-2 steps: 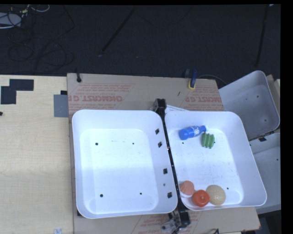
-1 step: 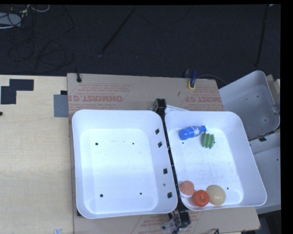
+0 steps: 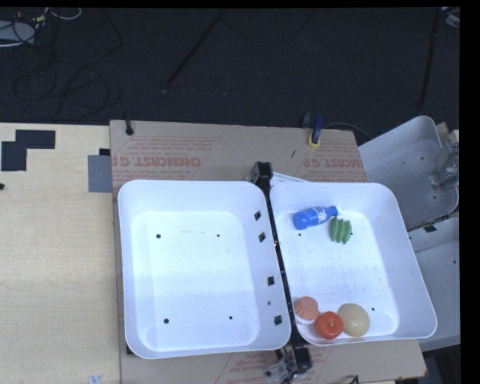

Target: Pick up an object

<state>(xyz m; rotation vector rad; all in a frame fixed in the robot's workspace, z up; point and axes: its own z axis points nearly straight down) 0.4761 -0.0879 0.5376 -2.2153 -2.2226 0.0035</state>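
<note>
Camera view: I've got the blue bottle and green item lying in the right bin, red ball w/ two others at its near edge. Nothing lifted yet, pick's all ahead. Hand state: can't tell.

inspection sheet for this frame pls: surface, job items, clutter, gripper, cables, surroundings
Surface: two white bins side by side on a cardboard sheet; left bin, right bin.
Job's things: all in the right bin. Blue bottle lying on its side at the far end, green object just right of it and apart. At the near edge, pink object, red ball and tan ball clustered together.
Clutter: blue and yellow clamp at the cardboard's far edge.
Grippers: nothing seen.
Cables: loose cables on the dark floor, far left.
Surroundings: light wooden bench, grey panel at right.
</note>
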